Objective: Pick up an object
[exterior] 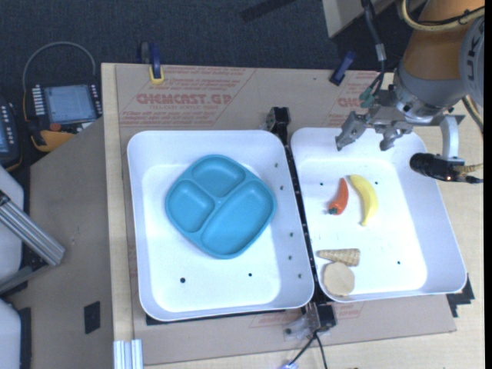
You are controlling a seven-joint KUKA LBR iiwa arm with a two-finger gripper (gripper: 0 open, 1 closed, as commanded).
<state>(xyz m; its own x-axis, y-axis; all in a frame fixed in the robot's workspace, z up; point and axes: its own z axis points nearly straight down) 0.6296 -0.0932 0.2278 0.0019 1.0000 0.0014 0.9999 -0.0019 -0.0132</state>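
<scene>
In the right bin (430,267) lie a yellow banana (365,198), an orange-red carrot (338,197) just left of it, and lower down a waffle cone (339,257) above a round beige biscuit (337,278). My gripper (370,135) hangs over the bin's far edge, above and slightly right of the banana, apart from it. Its two fingers are spread open with nothing between them.
The left bin (154,275) holds a blue sectioned plate (221,204). A black clamp (277,118) sits at the far end of the wall between the bins. A black cylindrical part (432,166) juts over the right bin's right rim. Brown board surrounds both bins.
</scene>
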